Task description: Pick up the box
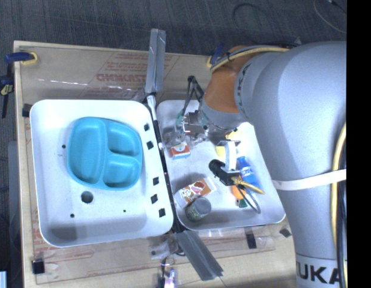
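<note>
The box (180, 151) is small, white and orange-red, and lies in the upper left part of the right bin (266, 212), close to the divider between the bins. My gripper (175, 138) hangs right over the box's upper edge, with the grey arm and its orange band reaching in from the right. The gripper's metal tip overlaps the top of the box. Whether it touches the box is not visible.
The left bin (47, 221) holds a blue divided tray (105, 152). In the right bin lie a brown and white snack packet (195, 190), a grey round cap (199, 209), a blue and white tube (246, 170) and orange-handled pliers (247, 192).
</note>
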`<state>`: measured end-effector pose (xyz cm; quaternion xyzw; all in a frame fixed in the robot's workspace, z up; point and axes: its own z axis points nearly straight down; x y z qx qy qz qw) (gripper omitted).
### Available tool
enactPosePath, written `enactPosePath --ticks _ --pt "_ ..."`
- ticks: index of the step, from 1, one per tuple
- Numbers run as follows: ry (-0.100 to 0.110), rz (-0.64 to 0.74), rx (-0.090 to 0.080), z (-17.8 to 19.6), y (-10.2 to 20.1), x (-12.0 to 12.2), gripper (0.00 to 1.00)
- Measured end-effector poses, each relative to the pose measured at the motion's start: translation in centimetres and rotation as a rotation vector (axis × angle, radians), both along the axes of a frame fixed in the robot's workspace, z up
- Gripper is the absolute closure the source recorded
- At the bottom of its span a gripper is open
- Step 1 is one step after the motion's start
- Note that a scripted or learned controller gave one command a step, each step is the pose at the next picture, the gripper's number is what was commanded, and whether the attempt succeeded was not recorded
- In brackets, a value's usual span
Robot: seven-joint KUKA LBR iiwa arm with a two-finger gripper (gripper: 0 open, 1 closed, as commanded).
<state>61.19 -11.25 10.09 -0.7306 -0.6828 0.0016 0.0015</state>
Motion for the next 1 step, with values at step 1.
enactPosePath --ticks 1 --pt "-0.005 0.079 -0.006 9.22 5.57 -1.12 1.00"
